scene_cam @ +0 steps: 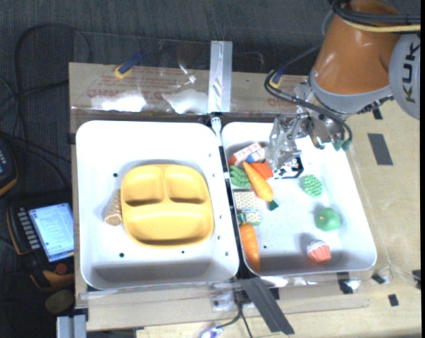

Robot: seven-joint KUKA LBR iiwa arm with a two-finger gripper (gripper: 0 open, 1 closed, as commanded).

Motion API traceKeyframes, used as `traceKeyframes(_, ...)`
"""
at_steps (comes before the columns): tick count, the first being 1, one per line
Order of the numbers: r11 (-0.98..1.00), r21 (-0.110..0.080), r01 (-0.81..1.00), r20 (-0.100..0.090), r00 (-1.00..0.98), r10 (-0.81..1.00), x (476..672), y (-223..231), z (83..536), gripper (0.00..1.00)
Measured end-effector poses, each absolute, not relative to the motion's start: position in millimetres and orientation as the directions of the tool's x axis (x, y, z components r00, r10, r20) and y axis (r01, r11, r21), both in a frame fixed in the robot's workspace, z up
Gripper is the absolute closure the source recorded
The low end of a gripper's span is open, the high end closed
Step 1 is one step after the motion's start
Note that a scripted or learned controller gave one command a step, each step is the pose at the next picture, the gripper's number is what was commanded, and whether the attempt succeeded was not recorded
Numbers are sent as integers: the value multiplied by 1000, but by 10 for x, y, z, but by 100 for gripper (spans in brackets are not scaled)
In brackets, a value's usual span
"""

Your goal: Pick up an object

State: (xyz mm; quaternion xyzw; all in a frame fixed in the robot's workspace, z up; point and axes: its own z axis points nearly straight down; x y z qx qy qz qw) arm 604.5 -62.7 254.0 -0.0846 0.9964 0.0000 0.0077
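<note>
My gripper [285, 146] hangs low over the back of the right bin [353, 189], below the arm's orange band. Directly beneath its tip lies a small black-and-white toy [290, 167]. An orange carrot [260, 179] lies just to its left, beside a red-and-white packet [247, 151] and a green leafy piece [238, 177]. Further forward are a green dotted berry [311, 185], a green apple [328, 219], a pink cupcake [318, 251], a checkered piece [246, 201] and a second carrot [249, 242]. I see nothing lifted off the bin floor.
The left bin [92, 160] holds a yellow divided tray [167, 203] with an ice-cream cone [113, 210] at its left side. A raised divider [223, 182] separates the bins. Cables [290, 94] hang near the wrist. Plastic bags [177, 97] lie behind the bins.
</note>
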Motion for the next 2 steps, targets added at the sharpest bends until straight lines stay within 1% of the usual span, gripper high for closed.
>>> traceKeyframes(1, 986, -1, -168, -19, -986, -168, 6055, -625, 2635, 100)
traceKeyframes(2, 978, -1, -211, -2, -978, -211, 5191, -569, 2783, 100)
